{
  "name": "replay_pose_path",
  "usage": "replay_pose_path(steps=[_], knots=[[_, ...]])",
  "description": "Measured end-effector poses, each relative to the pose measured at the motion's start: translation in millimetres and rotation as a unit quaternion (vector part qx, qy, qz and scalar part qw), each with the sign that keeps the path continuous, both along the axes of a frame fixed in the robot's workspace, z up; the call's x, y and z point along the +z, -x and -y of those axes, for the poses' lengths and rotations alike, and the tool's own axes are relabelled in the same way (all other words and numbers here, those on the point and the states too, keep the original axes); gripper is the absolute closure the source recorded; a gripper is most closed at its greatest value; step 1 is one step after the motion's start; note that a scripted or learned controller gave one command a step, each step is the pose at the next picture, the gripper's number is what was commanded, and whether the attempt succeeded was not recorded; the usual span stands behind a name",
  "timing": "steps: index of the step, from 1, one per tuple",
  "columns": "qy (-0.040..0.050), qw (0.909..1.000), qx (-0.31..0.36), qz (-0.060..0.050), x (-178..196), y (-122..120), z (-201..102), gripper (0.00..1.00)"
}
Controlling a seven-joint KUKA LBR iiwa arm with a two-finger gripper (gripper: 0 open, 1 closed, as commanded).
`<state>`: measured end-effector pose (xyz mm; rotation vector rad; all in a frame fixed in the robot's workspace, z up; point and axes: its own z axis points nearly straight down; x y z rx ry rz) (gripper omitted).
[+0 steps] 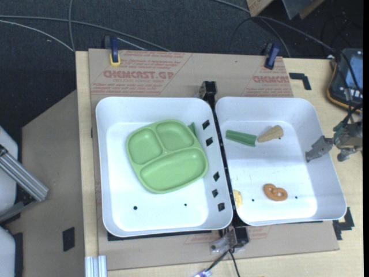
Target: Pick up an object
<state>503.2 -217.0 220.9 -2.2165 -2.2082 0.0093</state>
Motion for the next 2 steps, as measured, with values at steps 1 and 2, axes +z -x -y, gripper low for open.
replay_pose_path(steps=[1,2], knots=[[0.0019,1.0,0.002,0.006,6,-3,0,0.0],[0.0009,1.0,0.002,0.004,-36,-5,1,0.0]])
